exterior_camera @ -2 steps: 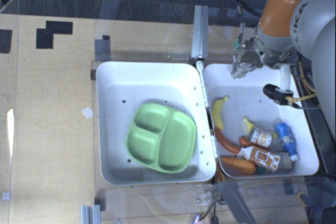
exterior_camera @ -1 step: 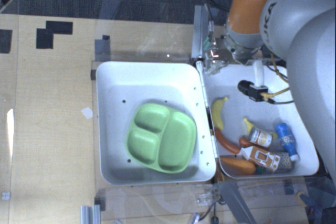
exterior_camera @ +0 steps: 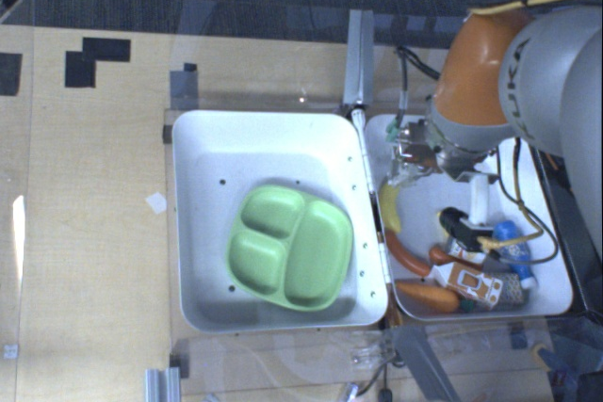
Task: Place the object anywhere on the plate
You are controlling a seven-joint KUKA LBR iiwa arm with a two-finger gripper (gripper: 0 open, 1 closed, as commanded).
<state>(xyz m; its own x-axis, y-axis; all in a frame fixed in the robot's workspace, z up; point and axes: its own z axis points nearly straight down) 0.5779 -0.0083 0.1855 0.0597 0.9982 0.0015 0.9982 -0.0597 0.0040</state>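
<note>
The green plate (exterior_camera: 290, 247), with three compartments, lies alone in the left bin (exterior_camera: 203, 151). The right bin (exterior_camera: 558, 295) holds a yellow banana (exterior_camera: 389, 210), orange sausages (exterior_camera: 426, 297), a small box (exterior_camera: 467, 281) and other clutter. Above it hangs the tool (exterior_camera: 415, 155); its grip can't be made out.

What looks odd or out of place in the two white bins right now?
Nothing looks spilled or broken. The green three-compartment plastic plate lies flat but turned askew in the left white bin. The toy items are heaped in the right white bin, a yellow banana-shaped piece leaning by the divider.
</note>
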